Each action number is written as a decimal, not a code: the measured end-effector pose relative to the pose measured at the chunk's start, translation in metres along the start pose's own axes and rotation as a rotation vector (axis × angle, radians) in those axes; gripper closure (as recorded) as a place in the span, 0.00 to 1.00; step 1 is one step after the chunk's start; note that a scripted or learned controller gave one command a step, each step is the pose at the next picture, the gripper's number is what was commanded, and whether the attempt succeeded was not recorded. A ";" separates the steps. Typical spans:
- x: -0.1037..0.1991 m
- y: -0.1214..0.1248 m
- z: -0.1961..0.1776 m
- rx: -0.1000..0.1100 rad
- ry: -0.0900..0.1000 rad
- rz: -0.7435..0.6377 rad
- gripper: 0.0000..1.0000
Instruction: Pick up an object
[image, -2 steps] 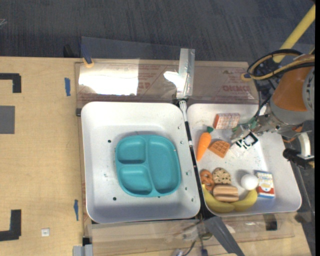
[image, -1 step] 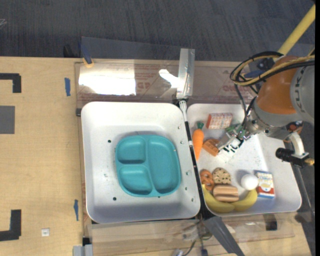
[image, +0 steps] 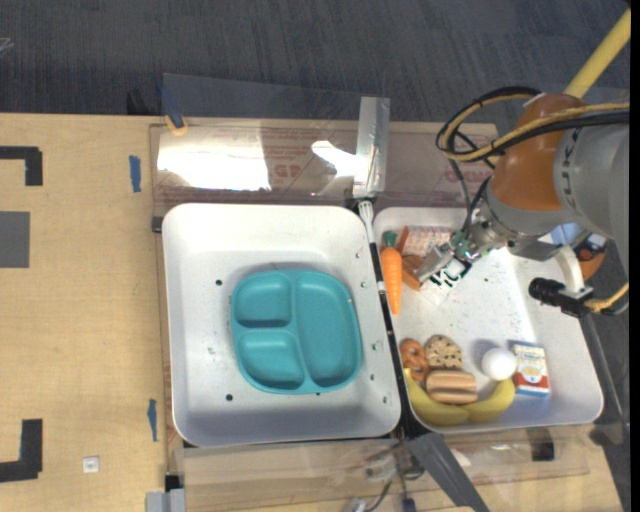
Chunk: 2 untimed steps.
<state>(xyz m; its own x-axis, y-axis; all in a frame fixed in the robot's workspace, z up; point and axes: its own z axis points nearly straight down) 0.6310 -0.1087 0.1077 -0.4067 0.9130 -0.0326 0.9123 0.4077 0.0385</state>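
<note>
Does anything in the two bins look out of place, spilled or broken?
Nothing stands out. The teal divided plate lies flat in the left bin. The carrot, banana and small carton lie whole in the right bin; nothing looks spilled.

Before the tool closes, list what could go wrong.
1. The tool hovers by the carrot and a packet near the right bin's wall; it may jam or grab neither.
2. The egg could roll if bumped.
</note>
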 end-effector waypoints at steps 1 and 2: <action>-0.010 0.024 0.009 0.010 0.015 0.055 0.00; 0.036 0.005 -0.084 0.028 0.025 0.149 0.00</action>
<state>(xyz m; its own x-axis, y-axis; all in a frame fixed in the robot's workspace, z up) 0.6167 -0.0727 0.1909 -0.2672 0.9636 -0.0042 0.9635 0.2672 0.0127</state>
